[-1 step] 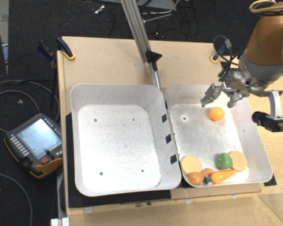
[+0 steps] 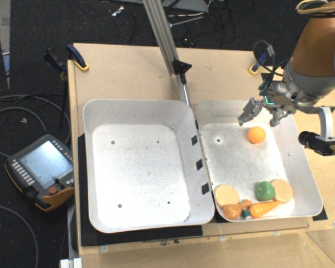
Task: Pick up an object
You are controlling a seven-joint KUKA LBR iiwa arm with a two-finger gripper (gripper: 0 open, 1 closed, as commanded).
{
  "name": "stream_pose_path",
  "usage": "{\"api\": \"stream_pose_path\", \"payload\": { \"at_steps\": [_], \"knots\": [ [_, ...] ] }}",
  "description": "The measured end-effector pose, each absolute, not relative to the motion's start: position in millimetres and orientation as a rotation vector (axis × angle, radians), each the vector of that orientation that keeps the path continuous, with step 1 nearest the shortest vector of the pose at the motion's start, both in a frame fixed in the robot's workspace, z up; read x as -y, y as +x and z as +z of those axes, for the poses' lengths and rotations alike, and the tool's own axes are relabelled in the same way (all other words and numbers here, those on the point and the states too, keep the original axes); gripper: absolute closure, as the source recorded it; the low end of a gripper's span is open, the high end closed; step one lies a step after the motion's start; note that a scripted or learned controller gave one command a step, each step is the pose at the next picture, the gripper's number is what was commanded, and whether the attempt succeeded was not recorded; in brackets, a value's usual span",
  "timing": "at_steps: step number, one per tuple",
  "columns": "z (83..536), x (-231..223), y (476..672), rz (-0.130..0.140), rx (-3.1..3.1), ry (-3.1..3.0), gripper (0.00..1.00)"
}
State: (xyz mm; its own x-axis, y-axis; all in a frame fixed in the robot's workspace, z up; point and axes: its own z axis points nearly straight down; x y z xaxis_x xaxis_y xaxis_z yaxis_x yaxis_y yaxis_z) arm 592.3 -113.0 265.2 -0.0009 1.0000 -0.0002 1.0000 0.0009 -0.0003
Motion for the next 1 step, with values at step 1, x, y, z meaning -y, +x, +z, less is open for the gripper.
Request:
{"api": "stream_pose_path", "payload": {
  "at_steps": [1],
  "knots": [
    [221.9,113.9,591.8,0.005,2.218,-2.22,0.0]
  ]
}}
